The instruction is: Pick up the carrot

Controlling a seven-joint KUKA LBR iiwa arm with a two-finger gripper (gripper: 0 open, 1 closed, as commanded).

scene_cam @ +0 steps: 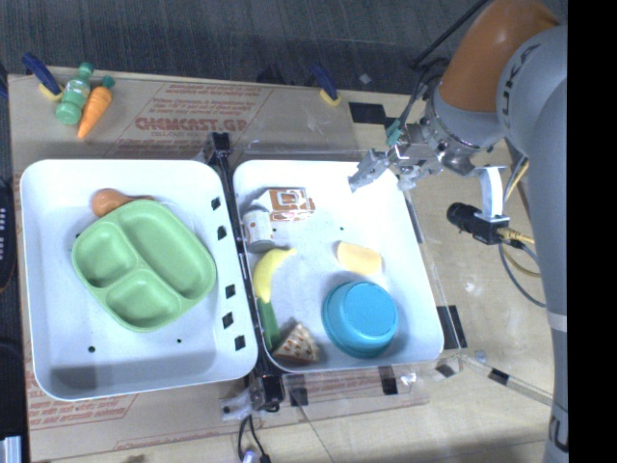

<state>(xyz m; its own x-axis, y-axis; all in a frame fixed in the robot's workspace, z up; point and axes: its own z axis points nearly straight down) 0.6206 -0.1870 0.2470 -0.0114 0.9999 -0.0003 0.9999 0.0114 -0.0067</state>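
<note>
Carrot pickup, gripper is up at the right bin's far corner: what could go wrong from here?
1. The carrot lies outside both bins on the cardboard at far left, touching a green bottle; a grasp may catch the bottle too.
2. The gripper is on the opposite side, so the reach is long and may fall short.
3. An orange item tucked behind the green tray in the left bin could be mistaken for the carrot.

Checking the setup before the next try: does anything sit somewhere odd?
Yes. The carrot lies outside both bins, on the cardboard at the far left corner beside a green bottle. The gripper is at the right bin's far edge, well away from it.
</note>
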